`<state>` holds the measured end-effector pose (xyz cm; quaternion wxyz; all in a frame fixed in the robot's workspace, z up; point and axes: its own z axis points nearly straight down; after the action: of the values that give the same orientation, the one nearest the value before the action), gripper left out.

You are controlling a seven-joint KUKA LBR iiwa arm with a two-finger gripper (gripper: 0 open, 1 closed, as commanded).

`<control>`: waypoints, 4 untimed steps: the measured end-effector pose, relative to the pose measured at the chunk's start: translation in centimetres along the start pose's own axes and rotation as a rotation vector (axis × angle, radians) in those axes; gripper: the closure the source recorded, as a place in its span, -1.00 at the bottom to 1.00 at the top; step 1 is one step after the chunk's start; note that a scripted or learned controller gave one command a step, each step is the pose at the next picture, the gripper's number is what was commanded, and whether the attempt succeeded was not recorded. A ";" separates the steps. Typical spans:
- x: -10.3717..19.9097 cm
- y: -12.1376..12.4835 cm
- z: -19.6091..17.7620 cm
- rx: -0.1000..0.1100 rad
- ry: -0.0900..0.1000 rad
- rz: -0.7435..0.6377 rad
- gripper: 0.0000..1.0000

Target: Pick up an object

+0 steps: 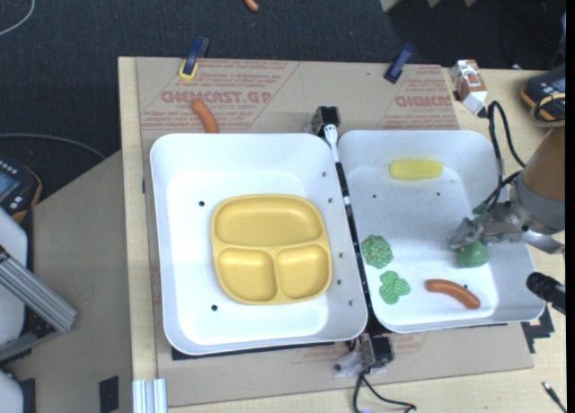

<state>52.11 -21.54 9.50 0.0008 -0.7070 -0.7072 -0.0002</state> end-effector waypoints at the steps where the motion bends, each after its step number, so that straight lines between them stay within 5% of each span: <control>1: -0.2 -0.2 -4.3 -0.006 -0.005 0.000 1.00; 2: -0.4 0.1 -10.8 -0.010 -0.006 -0.001 1.00; 3: -0.4 0.3 -13.2 -0.007 -0.005 -0.001 1.00; 4: 4.8 0.3 -14.2 -0.001 0.001 -0.006 1.00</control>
<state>52.39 -16.77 23.69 0.0009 -0.7049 -0.7093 -0.0010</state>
